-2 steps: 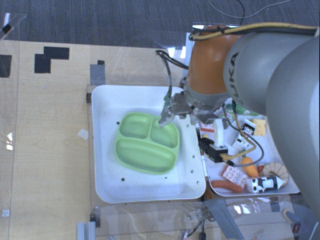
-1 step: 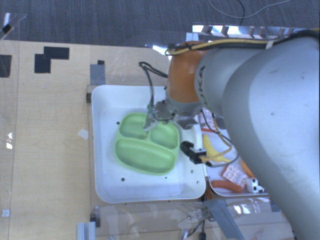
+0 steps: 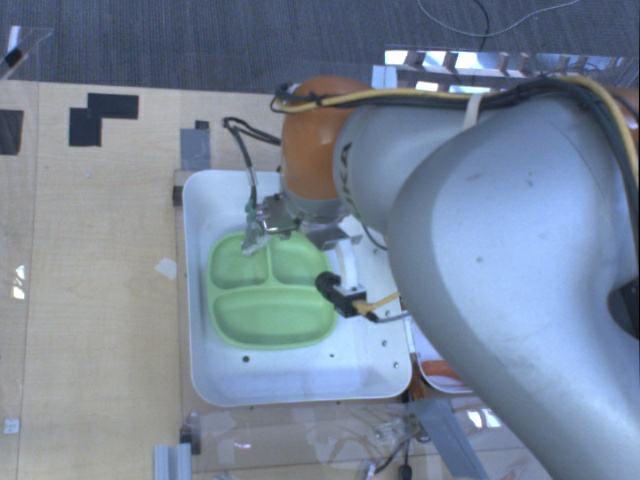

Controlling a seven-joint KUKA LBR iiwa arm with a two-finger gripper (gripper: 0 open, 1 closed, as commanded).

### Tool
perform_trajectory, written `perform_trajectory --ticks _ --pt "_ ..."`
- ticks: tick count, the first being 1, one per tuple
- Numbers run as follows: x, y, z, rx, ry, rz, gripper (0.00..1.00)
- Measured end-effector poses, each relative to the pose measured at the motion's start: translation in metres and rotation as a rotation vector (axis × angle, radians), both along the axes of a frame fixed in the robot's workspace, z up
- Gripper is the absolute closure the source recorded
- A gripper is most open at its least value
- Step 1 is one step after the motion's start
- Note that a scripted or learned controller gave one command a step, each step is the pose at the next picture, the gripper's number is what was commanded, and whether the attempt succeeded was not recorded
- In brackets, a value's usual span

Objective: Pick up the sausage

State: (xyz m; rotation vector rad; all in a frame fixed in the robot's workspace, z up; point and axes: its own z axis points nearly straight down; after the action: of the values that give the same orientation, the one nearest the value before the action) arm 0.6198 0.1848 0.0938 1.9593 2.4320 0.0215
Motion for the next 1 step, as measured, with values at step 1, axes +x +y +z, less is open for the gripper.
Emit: perform_trajectory --ticks 1 --pt "-0.1069 -0.0425 0.0063 0.014 -0.025 -0.086 0.00"
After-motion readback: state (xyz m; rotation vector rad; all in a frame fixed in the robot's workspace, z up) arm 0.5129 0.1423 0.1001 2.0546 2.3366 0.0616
